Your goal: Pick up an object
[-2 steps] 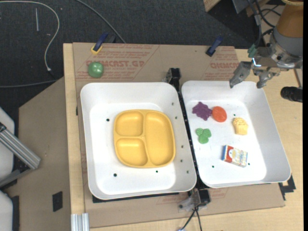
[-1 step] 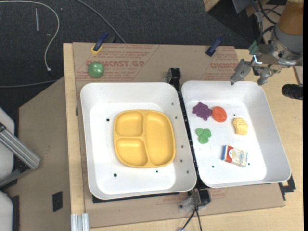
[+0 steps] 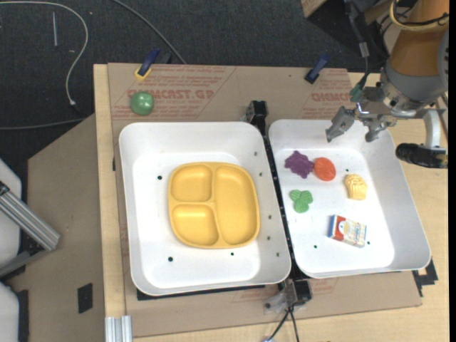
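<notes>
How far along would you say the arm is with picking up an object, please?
Nothing looks picked yet. The gripper hangs open over the right bin's far edge, jaws spread with nothing between them. The purple toy, orange ball, yellow piece, green piece and small box lie in the bin. Descent, grasp and lift remain.

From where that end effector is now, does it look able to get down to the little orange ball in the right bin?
Probably yes. The end effector hangs open above the right bin's far edge, and the orange ball lies uncovered just below it, though the purple toy touches its side.
</notes>
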Robot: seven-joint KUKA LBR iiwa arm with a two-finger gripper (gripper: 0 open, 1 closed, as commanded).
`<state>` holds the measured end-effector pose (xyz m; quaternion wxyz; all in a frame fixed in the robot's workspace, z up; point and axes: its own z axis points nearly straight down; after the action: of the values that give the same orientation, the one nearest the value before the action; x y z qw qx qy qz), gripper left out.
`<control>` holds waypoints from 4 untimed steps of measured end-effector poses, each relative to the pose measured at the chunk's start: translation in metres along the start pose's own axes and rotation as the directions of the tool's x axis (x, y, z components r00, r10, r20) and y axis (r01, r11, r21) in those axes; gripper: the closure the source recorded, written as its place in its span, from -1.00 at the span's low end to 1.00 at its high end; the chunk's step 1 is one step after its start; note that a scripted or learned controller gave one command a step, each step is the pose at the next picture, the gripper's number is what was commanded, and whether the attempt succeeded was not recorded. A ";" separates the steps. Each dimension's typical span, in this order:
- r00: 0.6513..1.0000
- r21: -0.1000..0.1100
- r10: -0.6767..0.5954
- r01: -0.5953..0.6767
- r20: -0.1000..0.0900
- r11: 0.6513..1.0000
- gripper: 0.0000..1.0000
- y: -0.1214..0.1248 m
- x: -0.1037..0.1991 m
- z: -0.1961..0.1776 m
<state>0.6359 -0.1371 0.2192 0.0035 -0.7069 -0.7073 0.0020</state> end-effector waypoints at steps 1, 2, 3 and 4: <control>1.000 -0.004 -0.001 0.001 0.001 1.000 -1.00 0.009 0.006 0.051; 1.000 0.000 0.000 0.000 0.000 1.000 -1.00 0.001 0.013 0.108; 1.000 -0.009 0.000 0.000 0.001 1.000 1.00 0.003 0.013 0.093; 1.000 -0.016 -0.001 0.001 0.004 1.000 1.00 0.008 0.013 0.028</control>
<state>0.6437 -0.1242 0.1910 -0.0034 -0.7066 -0.7076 -0.0023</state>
